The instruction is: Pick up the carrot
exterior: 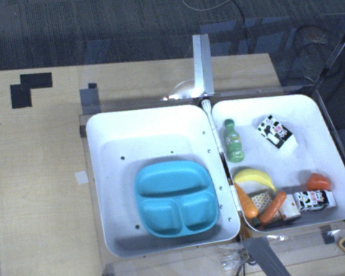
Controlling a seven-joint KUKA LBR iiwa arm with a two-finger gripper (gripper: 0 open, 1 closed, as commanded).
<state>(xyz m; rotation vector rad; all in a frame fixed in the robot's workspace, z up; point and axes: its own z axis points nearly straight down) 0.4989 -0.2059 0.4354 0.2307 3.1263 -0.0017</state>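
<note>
Carrot [247, 201] lies in the right bin [319, 110] (front-left corner), just beside the banana [254, 178]; pincer's grip state: can't tell.

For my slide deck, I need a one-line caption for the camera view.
Blue divided plate in the left bin; the carrot lies among a banana, bottle and cartons in the right bin.

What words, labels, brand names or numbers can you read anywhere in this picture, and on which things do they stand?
None can be read.
Upper milk carton: black and white cow pattern, any print too small to read.
Lower milk carton: cow pattern and marks, too blurred to read.
Green bottle: label too small to read.
</note>
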